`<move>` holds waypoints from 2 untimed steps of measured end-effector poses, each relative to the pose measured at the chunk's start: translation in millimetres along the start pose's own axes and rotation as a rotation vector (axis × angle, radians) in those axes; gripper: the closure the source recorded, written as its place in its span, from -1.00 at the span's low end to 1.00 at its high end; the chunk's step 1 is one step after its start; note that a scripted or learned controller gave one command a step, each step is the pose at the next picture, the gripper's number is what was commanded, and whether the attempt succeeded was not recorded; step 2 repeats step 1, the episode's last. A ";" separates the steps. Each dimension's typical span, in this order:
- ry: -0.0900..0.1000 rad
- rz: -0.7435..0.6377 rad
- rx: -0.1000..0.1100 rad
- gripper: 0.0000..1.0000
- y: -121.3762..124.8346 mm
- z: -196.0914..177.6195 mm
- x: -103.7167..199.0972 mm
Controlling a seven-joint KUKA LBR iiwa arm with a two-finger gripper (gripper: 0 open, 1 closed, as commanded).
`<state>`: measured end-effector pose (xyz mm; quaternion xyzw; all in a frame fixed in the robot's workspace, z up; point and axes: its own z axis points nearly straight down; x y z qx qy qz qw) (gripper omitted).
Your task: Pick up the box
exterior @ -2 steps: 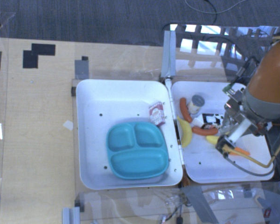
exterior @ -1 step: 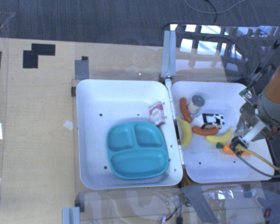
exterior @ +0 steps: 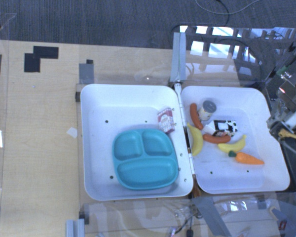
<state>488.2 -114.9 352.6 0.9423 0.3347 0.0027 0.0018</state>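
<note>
Two white bins side by side on wood counter [exterior: 34, 132]. Left bin [exterior: 96, 132]: teal divided plate [exterior: 145, 159] toward front; small red-and-white packet [exterior: 166, 120] against right wall. Right bin [exterior: 256, 177]: black-and-white box [exterior: 225, 127] near centre, touching sausage [exterior: 216, 138] at its front edge; second sausage [exterior: 196, 116] and small grey-capped jar [exterior: 206, 109] just behind-left; two bananas [exterior: 196, 139], [exterior: 234, 145]; carrot [exterior: 248, 158] toward front-right. Arm parts at right edge [exterior: 286, 115], apart from box; claw state cannot be told.
</note>
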 end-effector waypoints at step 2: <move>-0.002 -0.024 0.001 1.00 15.1 -16.2 -12.6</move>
